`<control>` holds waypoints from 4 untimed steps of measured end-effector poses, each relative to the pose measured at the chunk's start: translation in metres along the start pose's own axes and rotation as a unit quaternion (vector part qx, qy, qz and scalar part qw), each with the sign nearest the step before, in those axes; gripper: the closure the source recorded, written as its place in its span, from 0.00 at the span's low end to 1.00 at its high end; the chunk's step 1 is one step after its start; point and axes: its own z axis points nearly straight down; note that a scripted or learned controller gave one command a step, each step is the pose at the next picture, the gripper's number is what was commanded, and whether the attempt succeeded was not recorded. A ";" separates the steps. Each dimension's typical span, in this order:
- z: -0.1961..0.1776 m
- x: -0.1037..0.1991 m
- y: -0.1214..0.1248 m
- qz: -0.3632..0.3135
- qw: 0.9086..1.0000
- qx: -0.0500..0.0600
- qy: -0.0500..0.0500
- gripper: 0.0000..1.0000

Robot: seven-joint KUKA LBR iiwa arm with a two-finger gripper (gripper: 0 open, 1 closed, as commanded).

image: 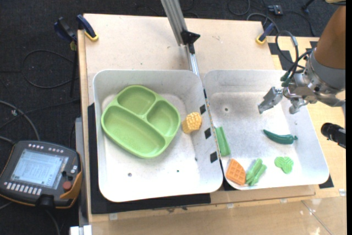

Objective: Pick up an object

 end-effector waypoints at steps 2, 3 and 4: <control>-0.010 0.000 0.001 -0.001 1.000 -0.001 0.000 1.00; -0.055 0.032 -0.011 -0.003 1.000 -0.003 0.000 1.00; 0.048 0.030 0.004 0.000 1.000 0.004 0.000 1.00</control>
